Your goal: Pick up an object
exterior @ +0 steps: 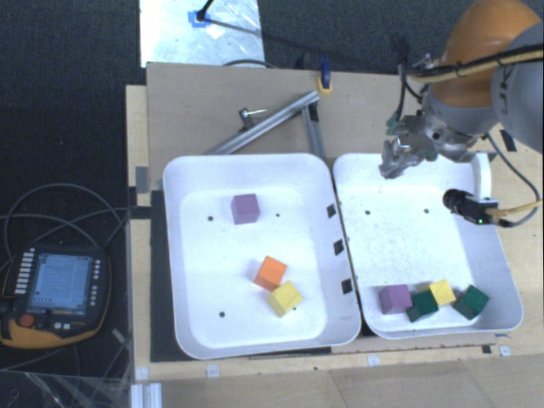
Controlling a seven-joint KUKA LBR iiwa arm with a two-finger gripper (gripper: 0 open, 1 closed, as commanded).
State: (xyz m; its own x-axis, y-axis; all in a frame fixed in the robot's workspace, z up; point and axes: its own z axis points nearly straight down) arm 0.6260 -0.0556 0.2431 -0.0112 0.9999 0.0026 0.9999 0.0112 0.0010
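Observation:
My gripper (393, 167) hangs over the far edge of the right bin (425, 228), well above the floor of the bin, with nothing visibly held. In the left bin (195, 228) lie a purple cube (245, 208), an orange cube (270, 272) and a yellow cube (286, 298) touching the orange one. Along the near edge of the right bin sit a purple cube (394, 297), a dark green block (422, 305), a yellow cube (442, 292) and another green block (471, 301), packed close together.
A metal bar (263, 124) lies slanted on the bench behind the left bin. A teach pendant (55, 291) with cables rests on the floor at the left. The far half of the right bin is bare white floor.

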